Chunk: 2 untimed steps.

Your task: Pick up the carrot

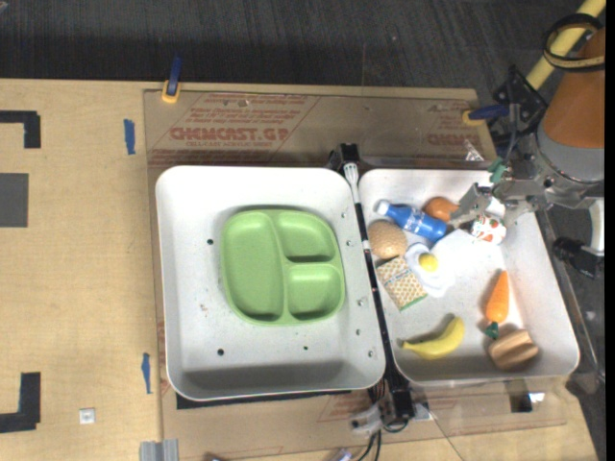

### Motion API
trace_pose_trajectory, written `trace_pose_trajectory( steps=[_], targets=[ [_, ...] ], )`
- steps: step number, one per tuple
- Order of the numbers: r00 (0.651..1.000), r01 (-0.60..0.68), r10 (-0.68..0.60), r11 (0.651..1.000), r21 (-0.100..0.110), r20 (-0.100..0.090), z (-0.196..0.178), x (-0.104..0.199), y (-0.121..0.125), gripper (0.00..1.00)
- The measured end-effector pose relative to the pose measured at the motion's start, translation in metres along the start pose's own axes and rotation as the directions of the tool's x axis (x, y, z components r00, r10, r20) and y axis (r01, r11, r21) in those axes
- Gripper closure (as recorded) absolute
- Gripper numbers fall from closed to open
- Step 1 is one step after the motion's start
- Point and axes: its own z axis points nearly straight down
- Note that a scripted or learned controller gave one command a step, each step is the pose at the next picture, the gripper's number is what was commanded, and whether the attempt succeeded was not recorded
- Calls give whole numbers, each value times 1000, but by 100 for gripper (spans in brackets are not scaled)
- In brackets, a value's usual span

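bins sit side by side on the bench, the left bin (183,286) holding a green tray (283,262) with three compartments, likely kept apart as a drop-off spot. the right bin (562,349) carries the clutter: a blue bottle (413,221), a bread roll (387,239), a cracker (402,282), a fried egg (427,262), an orange ball (441,207), a banana (434,339) and a bun (512,348). the arm (577,128) reaches in at the right bin's upper right corner, with the gripper (487,211) low over the toys beside the ball; whether it is wide or narrow i cannot tell, and nothing shows between its tips. the carrot (497,298) lies near the bin's right wall, standing almost upright in view, just above the bun and apart from the gripper. judging by that gap, the pick has not begun.
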Motion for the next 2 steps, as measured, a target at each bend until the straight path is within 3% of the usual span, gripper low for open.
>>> trace_pose_trajectory(
  steps=[1,2],
  targets=[
    [981,195,-195,981,4,-1,106,-55,-30,0],
    [970,245,-245,970,-14,-10,126,-74,-66,0]
  ],
)
